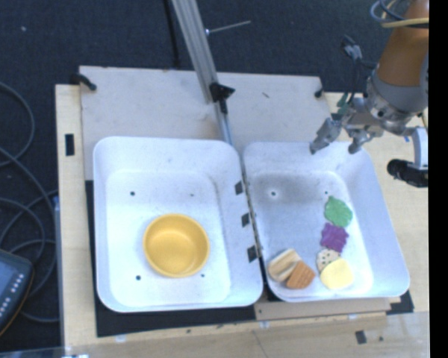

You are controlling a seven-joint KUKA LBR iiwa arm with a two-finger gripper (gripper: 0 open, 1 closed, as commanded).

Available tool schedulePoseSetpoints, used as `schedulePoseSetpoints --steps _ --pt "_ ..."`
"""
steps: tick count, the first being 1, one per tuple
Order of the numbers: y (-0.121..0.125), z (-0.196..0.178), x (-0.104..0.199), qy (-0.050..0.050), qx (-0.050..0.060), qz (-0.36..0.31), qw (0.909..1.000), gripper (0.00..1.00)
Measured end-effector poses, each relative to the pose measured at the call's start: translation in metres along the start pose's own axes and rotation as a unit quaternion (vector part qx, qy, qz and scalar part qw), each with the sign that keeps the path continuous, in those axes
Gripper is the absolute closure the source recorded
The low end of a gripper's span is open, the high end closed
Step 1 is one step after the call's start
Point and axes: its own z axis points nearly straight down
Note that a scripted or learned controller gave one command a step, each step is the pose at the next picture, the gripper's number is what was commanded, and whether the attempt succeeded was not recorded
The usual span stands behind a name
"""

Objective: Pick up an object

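The claw (pixel 336 142) hangs wide and empty over the right bin's (pixel 381 200) far edge. The green piece (pixel 338 212) looks light, soft; pinch its sides.

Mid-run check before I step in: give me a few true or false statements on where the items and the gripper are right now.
1. The round yellow plastic bowl sits in the left white bin. True.
2. The open two-finger gripper holds the leafy green toy. False: it holds nothing, above the right white bin's far rim.
3. The purple grape-like toy lies just nearer the camera than the green one. True.
4. The small toys cluster in the left bin. False: right bin.
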Motion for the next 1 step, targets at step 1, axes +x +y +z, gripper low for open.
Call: schedulePoseSetpoints --steps 1 --pt "-0.0001 -0.0001 -0.0005 -0.001 0.000 0.000 1.0000 0.00"
